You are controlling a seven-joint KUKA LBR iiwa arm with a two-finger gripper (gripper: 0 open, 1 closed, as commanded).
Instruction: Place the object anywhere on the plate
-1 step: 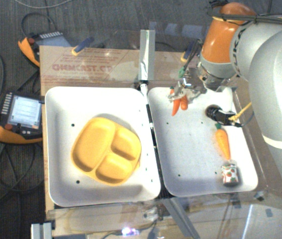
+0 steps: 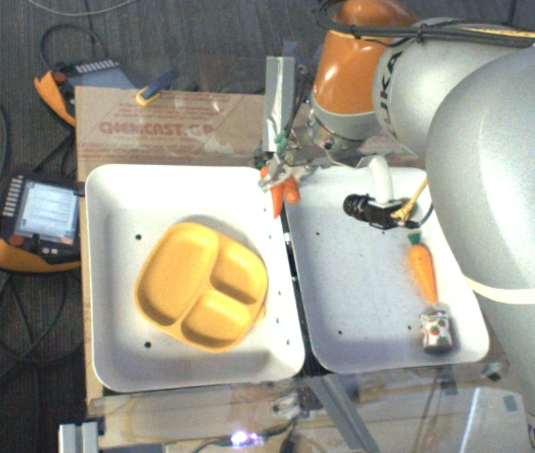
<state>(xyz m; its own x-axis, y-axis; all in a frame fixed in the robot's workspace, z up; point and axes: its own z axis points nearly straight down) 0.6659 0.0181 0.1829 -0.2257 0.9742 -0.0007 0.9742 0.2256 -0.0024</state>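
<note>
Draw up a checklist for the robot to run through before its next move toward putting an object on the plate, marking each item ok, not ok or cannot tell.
1. Plate lies flat and unobstructed in the left bin: ok.
2. Gripper is above the plate: not ok, it hangs over the divide between the bins.
3. Orange thing at the gripper is truly held: cannot tell.
4. Carrot and small block in the right bin lie well away from the gripper: ok.

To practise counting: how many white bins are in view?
2. The left bin holds the plate; the right bin, beside it, holds a carrot. No third seems hidden.
</note>
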